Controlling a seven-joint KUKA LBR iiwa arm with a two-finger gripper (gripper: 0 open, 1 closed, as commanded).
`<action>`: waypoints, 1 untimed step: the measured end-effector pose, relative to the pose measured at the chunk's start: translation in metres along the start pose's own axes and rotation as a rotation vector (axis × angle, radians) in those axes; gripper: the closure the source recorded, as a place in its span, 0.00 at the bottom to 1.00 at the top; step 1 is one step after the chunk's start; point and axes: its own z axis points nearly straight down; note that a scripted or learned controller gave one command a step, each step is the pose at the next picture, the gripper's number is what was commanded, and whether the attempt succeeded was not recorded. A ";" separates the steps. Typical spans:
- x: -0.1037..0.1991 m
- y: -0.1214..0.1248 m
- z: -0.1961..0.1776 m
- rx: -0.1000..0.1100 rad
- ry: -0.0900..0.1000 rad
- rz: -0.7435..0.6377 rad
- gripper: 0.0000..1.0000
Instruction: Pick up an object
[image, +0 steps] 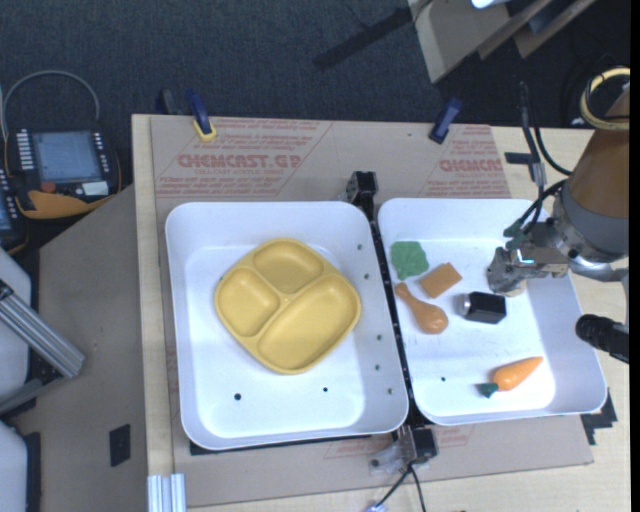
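**Q:** What lies nearest the camera, and of what make?

**A:** 2 shallow white bins, smooth moulded plastic with rounded corners, sit side by side on a brown cardboard sheet printed in red. In the right bin (570, 395), closest to the front rim, lies a toy carrot (517, 373): glossy orange, tapered, with a small dark green stub at its left end.

**Q:** And the left bin (190, 330)?

**A:** It holds 1 yellow divided plate (288, 303), matte plastic, rounded, with 3 compartments, resting near the bin's middle.

**Q:** Moving farther back in the right bin?

**A:** A small black rectangular block (485, 307), then to its left an orange-brown drumstick-shaped toy (422, 311), bulbous at its lower end and narrow toward the divider. Behind these lie a flat tan-orange wedge (440, 280) and a crinkled green leaf-like piece (408, 258), the 2 touching or nearly so.

**Q:** Where is the gripper (508, 275)?

**A:** It enters from the right, grey metal below the arm's orange band, and hangs over the right bin's far half. The black block sits just beside it, to its near-left; whether they touch cannot be told. The carrot lies well apart, nearer the camera.

**Q:** Its state?

**A:** How far the claw is open cannot be told from this slant, and nothing is seen held in it.
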 end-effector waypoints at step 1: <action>0.049 0.012 0.005 0.003 0.001 -0.002 1.00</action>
